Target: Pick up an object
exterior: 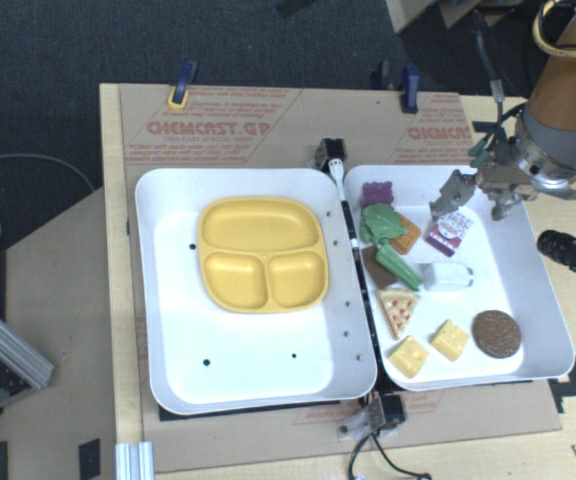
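Claw [458, 196] sits over the upper part of the right bin [543, 308], arm [568, 98] reaching in from the right. Can't tell from my feed whether it is spread or pinched; the metal at the tip blurs into the clutter below. A small pink-and-white packet [450, 232] lies right under or against the tip. Can't say it's held, looks more like it rests on the bin floor.

My guess: packet is the target, since the claw is closest to it and it sits a bit apart from the pile, so easier to approach w/o bumping neighbours.

Nearby, working outward: green toy piece [380, 224] over an orange cracker-like bit [405, 236], purple block [378, 192] near the bin's top left corner, a clear/white item [450, 276] just below the packet. Further down: pizza slice toy [399, 311], two yellow cheese blocks [408, 356] [450, 340], brown cookie [496, 333] near the bottom right rim.

Left bin [168, 358] holds a yellow divided tray [264, 252], well apart from the action, prob. the drop side. Both bins rest on a board on the bench [298, 118], clamps [180, 88] at the far edge keeping it from sliding.
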Action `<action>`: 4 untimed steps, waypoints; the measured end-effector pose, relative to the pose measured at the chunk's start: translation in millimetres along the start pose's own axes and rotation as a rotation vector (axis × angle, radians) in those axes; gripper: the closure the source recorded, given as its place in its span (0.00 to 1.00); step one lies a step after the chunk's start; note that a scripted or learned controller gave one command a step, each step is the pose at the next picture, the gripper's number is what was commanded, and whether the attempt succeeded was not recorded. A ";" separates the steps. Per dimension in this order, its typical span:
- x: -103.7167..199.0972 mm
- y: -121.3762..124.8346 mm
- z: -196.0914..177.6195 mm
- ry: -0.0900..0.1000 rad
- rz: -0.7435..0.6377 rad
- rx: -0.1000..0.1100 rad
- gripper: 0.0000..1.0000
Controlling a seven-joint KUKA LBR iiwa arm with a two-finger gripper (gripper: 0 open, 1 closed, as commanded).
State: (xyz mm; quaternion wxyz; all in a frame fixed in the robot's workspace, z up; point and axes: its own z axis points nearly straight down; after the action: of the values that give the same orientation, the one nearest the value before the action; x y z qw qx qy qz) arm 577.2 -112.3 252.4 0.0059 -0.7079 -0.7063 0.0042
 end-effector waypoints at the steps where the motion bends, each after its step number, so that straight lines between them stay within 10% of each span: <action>1: 0.2 2.1 -7.1 -0.002 -0.002 -0.013 0.00; 4: -8.0 0.1 163.3 -0.002 -0.001 -0.014 0.00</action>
State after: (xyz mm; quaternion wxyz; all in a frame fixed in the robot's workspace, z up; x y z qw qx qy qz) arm 574.9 -119.9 89.1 0.0000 -0.7075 -0.7067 0.0000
